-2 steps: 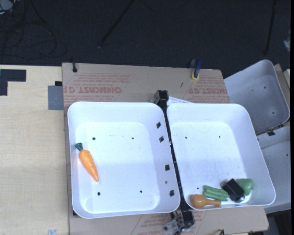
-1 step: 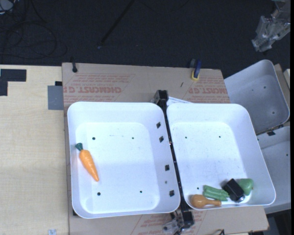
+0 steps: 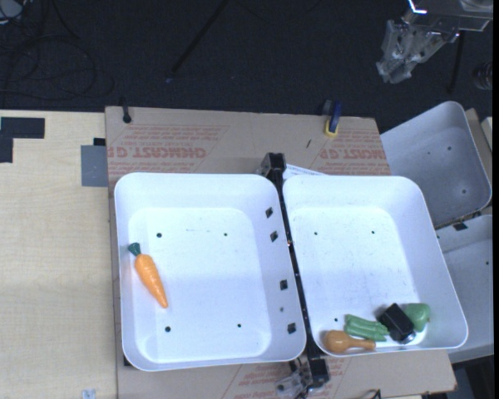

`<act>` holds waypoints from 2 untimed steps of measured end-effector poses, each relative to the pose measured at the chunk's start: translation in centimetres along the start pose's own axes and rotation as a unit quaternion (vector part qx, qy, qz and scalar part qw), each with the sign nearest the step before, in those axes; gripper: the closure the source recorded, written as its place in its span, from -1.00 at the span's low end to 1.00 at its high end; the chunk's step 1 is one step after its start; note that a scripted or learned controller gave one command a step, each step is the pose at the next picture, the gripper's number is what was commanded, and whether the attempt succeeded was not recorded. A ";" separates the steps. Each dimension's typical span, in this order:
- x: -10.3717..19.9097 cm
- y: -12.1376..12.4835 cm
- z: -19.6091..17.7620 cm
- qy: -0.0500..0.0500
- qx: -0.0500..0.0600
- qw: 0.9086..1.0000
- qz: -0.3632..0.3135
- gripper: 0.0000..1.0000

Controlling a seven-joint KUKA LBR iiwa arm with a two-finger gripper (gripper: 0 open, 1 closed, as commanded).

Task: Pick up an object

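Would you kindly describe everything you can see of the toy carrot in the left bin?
The toy carrot is a small orange cone with a dark green stub of leaves at its upper end, and it looks like smooth plastic. It lies flat on the floor of the left bin, close to that bin's left wall, its tip pointing down and slightly right in the camera view. It looks whole, and nothing else touches it.
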State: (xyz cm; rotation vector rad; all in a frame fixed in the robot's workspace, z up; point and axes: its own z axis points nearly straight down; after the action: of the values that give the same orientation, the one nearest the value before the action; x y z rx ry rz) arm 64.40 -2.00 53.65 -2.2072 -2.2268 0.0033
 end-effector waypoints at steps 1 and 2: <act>8.4 0.1 0.0 0.000 -0.001 1.000 0.000 1.00; 6.2 0.0 9.2 -0.003 0.004 1.000 0.005 1.00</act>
State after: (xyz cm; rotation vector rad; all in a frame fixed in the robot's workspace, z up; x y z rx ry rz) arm 64.32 4.27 44.48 -2.2166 -2.2145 0.0181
